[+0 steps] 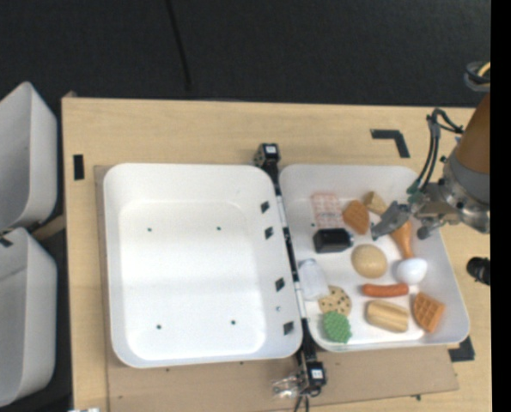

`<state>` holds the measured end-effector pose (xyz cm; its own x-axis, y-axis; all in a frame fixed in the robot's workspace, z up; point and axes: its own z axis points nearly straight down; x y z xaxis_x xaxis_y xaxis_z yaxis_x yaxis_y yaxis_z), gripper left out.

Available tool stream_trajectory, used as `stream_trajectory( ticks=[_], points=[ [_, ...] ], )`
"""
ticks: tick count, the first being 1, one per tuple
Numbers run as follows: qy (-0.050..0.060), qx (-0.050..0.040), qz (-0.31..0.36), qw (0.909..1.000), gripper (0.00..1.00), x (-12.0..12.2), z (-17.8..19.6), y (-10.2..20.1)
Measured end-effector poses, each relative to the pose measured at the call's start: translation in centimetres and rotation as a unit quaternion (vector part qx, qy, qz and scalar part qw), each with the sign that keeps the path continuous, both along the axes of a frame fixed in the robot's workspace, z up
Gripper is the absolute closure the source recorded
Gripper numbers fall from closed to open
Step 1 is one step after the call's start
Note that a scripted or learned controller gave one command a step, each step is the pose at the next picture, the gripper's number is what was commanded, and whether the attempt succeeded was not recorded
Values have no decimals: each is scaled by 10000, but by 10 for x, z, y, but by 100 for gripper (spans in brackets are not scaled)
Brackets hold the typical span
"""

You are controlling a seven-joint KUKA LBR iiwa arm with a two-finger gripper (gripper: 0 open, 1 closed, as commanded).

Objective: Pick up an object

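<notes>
Nothing has been picked up yet. The gripper (pixel 398 221) is seen low over the right bin (pixel 451 275), beside the orange carrot-like piece (pixel 404 240); whether the fingers are spread or closed cannot be told. All items lie in that bin; grasp and lift remain.

Even overhead light, soft focus, faint shadows

assorted toy foods (pixel 371 260), scattered, right bin (pixel 435 337)
</notes>
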<state>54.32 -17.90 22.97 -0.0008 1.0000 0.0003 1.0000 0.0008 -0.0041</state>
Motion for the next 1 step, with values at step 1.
stream_trajectory(
  ticks=[1],
  points=[
    [14,-1,-16,10000,0,-33,-136,2]
  ],
)
